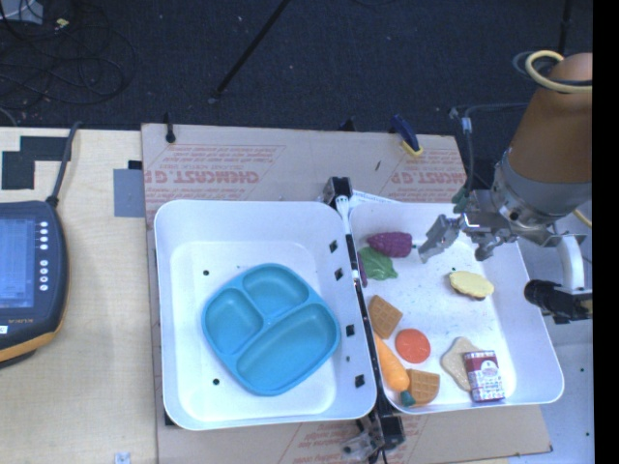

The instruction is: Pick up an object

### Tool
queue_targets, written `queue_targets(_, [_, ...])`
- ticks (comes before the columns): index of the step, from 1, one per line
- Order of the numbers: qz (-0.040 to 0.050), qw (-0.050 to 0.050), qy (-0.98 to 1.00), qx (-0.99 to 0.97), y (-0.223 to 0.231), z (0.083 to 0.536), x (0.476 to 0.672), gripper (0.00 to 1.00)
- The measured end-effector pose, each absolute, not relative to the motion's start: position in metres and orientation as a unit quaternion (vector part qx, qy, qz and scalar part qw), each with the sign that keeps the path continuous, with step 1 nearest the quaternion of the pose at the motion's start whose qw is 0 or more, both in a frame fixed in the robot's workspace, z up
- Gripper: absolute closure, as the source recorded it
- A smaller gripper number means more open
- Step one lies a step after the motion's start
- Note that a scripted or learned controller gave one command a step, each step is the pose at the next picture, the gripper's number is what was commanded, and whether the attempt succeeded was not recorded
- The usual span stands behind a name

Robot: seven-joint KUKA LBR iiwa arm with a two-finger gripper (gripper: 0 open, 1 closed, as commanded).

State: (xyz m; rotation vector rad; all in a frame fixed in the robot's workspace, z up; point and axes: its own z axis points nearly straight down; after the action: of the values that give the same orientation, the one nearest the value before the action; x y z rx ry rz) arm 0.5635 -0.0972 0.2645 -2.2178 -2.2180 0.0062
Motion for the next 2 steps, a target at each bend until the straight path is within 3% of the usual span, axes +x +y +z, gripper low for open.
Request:
queue_targets(1, [0.0041, 0.006, -0.708, -0.706, -0.08, 0.149, 0.588, 0.0])
queue_targets(2, [0.0014, 0.001, -0.709, -0.706, -0.088, 0.084, 0.645, 0.0])
